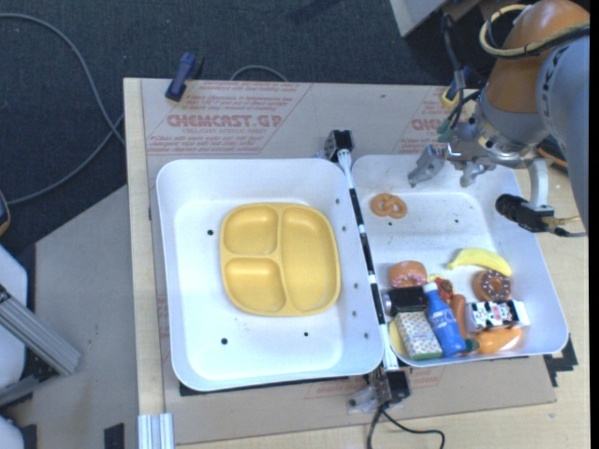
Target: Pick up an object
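Camera view is showing you a yellow tray sitting in the left bin. Next, a pretzel is lying alone in the right bin. Your gripper is hanging open near it, holding nothing. Try coming straight down over that pretzel before you are squeezing.

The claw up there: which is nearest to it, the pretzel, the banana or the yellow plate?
From the claw in the camera view:
1. Pretzel, right bin, just lower left.
2. Banana, right bin, farther down.
3. Yellow plate, left bin.
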